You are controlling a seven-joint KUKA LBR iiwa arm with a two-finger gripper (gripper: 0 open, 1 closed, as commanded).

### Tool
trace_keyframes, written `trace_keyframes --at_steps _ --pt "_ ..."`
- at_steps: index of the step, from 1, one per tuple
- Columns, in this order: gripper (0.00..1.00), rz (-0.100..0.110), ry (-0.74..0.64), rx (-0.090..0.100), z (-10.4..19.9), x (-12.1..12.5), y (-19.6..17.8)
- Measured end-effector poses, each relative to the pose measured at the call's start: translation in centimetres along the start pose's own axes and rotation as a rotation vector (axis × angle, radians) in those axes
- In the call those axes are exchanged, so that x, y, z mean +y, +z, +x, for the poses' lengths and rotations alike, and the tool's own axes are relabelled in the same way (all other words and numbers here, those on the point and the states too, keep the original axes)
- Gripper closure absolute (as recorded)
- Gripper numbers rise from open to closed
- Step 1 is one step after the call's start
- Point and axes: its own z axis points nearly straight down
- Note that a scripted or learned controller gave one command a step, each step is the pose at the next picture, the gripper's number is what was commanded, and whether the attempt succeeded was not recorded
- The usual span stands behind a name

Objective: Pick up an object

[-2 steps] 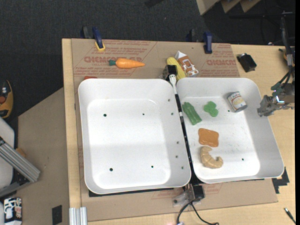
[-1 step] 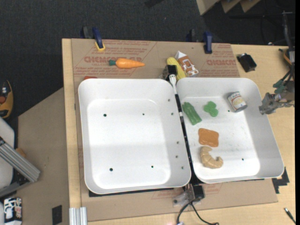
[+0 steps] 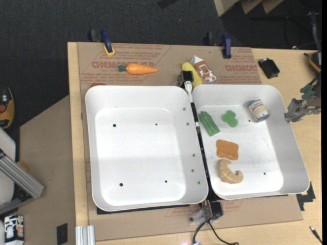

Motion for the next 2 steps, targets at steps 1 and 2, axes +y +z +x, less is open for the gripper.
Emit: trace_keyframes --at_steps 1,2 --pt "1.00 0.003 0.004 0.003 -1.5 0.0 -21.5" --pt "0.00 0.023 0.005 0.010 -1.4 0.0 -20.4"
